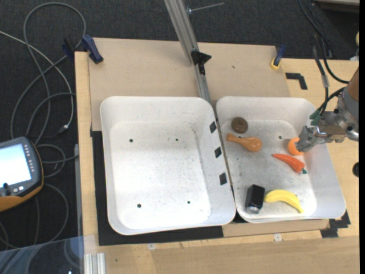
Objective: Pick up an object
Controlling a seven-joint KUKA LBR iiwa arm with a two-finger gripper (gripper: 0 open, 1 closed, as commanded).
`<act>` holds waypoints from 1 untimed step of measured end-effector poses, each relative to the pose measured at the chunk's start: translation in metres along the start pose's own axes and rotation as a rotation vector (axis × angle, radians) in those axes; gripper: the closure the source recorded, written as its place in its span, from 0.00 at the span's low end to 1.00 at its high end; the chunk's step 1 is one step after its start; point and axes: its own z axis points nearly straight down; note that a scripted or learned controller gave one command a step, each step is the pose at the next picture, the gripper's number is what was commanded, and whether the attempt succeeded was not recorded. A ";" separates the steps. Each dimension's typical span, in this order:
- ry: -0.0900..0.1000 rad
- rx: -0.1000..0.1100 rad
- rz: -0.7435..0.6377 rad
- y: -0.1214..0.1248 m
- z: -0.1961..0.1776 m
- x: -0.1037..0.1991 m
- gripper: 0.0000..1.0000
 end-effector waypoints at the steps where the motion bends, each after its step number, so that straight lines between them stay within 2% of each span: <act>1: 0.001 0.004 0.002 -0.002 0.012 0.052 1.00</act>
